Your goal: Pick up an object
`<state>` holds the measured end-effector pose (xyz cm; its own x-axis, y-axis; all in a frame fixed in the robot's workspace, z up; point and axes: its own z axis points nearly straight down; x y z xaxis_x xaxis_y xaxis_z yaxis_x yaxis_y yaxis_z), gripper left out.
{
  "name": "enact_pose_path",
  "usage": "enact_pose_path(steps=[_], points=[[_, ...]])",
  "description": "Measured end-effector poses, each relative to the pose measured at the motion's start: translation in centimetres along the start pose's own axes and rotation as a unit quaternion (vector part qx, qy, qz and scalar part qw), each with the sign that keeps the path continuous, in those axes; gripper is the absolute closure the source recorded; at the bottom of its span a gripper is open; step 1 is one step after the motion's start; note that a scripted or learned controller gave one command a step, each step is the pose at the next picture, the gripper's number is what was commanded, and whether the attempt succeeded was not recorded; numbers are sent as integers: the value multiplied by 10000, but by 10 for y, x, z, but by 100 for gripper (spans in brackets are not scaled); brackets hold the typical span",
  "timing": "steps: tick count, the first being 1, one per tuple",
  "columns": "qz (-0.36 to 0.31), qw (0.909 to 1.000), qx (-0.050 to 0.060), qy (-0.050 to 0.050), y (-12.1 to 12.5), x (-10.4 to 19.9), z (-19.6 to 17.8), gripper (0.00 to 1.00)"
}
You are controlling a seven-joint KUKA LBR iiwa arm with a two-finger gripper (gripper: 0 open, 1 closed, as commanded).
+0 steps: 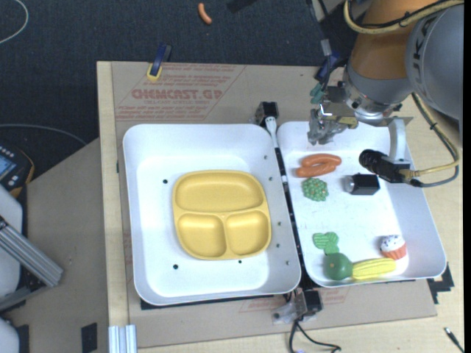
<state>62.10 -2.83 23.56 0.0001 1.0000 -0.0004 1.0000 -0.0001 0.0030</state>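
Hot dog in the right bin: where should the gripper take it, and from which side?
Probably straight down on the middle of the hot dog, fingers across its narrow width. It lies flat, long axis left-right, apart from the green cluster below. The gripper hangs just above.

Right bin centre lies open; toys crowd its near edge.

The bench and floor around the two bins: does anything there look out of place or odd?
Yes. A small orange piece lies on the dark floor beyond the bench, away from both bins; it looks like a stray toy. A blue and yellow clamp sits askew at the far edge of the cardboard sheet. Inside the bins nothing looks spilled.
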Motion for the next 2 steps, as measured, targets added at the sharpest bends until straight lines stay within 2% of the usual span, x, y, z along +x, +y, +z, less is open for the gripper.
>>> enact_pose_path(steps=[1,2], points=[[3,10000,37,2,-4,-4,21,100],[-8,10000,-10,-2,7,-6,4,100]])
